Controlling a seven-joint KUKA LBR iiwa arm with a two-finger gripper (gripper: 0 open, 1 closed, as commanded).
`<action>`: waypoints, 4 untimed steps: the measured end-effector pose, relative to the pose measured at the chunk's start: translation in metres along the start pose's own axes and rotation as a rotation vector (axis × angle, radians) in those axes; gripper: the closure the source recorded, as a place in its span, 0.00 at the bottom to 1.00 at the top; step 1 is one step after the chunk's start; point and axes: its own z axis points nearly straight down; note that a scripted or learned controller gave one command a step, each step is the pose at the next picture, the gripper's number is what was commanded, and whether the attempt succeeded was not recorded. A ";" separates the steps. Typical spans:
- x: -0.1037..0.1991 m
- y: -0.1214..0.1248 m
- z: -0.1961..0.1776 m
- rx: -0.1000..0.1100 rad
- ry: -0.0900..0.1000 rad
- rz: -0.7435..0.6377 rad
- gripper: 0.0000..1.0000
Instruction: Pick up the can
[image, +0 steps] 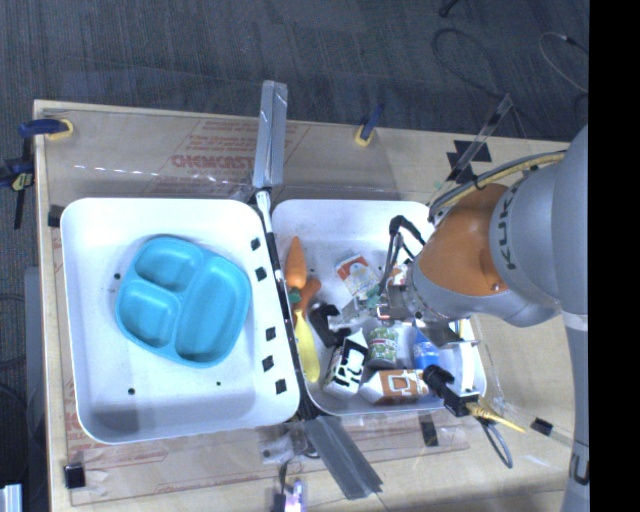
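SITE: robotics lab test cell | EVIDENCE: industrial grey arm (545, 250) with orange band | surface (150, 150) of printed board, held by blue clamps (45, 128) at its edges, well left of the arm | two white bins (85, 400) mounted side by side | loose cables (490, 135) beside the arm | dark carpet floor (200, 40)

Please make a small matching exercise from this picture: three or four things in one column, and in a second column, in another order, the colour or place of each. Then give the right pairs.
Things:
1. divided tray
2. carrot
3. banana
4. arm's wrist band

Descriptions:
A. yellow, along the right bin's left wall, toward the front
B. orange, on the grey arm above the right bin
C. blue, lying in the left bin
D. orange, tapered, near the right bin's upper left corner

Pairs: 1-C, 2-D, 3-A, 4-B
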 end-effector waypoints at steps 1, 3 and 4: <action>-0.005 0.088 0.011 0.023 0.000 0.157 0.00; -0.012 0.086 0.022 0.044 0.005 -0.013 0.00; -0.017 0.029 0.022 0.052 0.002 0.241 0.00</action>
